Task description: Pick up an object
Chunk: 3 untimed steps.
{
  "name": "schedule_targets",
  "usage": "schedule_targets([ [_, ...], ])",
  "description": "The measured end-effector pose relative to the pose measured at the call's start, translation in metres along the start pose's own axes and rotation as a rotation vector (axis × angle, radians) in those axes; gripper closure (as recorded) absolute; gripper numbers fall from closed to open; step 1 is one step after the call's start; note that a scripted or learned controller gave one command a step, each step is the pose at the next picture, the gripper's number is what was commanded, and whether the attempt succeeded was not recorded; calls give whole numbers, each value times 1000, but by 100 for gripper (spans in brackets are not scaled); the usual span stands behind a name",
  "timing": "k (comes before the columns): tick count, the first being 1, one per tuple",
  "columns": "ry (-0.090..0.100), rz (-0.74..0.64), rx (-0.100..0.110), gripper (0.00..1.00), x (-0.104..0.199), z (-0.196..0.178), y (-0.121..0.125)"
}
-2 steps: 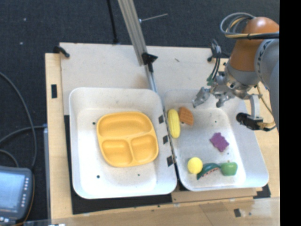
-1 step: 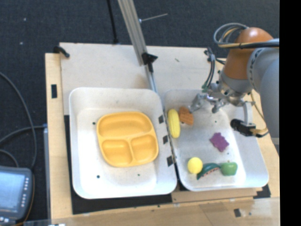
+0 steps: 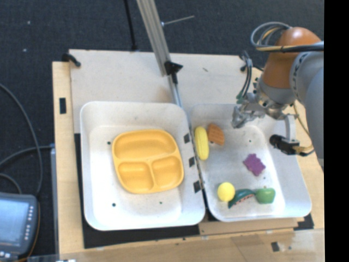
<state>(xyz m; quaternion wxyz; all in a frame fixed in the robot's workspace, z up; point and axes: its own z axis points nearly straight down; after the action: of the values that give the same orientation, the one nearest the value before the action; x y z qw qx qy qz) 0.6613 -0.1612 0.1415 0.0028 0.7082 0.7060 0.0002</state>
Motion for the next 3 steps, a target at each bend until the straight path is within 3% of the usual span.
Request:
schedule_targets([
  [2, 2, -5, -1, 100, -5, -88, 12],
  [3, 3, -8, 5, 100, 41, -82, -15],
])
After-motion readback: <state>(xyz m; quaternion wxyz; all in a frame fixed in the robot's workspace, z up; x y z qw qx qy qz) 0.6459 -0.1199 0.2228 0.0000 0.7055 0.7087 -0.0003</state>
